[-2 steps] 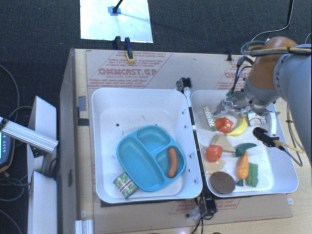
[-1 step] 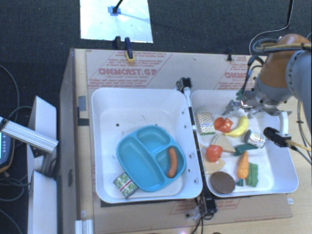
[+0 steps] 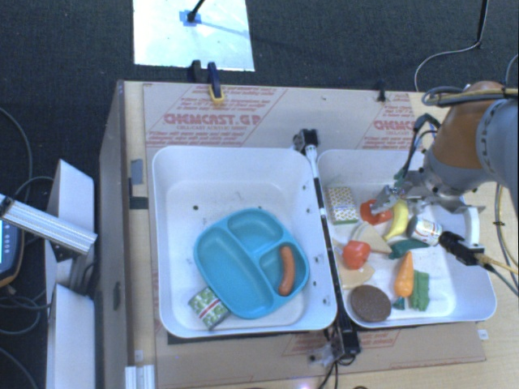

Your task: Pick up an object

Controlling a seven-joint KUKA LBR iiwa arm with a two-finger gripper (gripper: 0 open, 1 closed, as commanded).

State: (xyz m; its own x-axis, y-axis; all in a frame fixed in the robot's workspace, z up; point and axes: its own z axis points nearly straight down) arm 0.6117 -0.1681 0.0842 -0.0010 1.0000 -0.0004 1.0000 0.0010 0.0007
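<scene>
The right bin (image 3: 478,298) holds several small toys. Among them are a yellow banana (image 3: 397,220), a red piece (image 3: 373,211), a red tomato (image 3: 355,254), an orange carrot (image 3: 403,275), a brown disc (image 3: 371,302), a silver can (image 3: 426,232) and a patterned block (image 3: 343,203). My gripper (image 3: 399,191) reaches in from the right, low over the back of this bin. It sits just above the banana and the red piece. I see nothing lifted off the bin floor.
In the left bin (image 3: 174,217) lies a blue divided plate (image 3: 243,254) with a sausage (image 3: 286,269) in one compartment, and a small green and white box (image 3: 208,306) beside it. A raised divider (image 3: 318,209) separates the bins. Cables hang around the arm.
</scene>
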